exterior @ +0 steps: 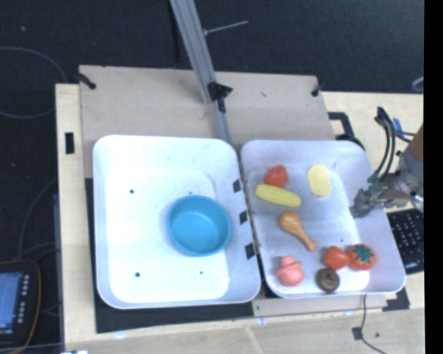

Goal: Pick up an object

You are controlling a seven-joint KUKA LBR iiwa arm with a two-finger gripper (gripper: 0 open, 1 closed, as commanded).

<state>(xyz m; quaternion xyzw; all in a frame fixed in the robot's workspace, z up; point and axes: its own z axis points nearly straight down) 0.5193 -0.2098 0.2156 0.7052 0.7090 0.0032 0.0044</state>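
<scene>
nearest lies a brown donut (pixel 327 279) in the right bin (pixel 369 282); jaws hover at its right rim, state unclear.

You have two shallow white plastic bins with a smooth, faintly scuffed finish (pixel 118 220), a glossy round blue plastic bowl (pixel 198 225), smooth plastic toy foods such as a shiny yellow corn cob (pixel 277 195), a matt pale wooden bench top (pixel 170 330), and a brushed grey metal rail (pixel 192 39).

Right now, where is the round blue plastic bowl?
The round blue plastic bowl sits in the left white bin, near its right side, toward the divider.
</scene>
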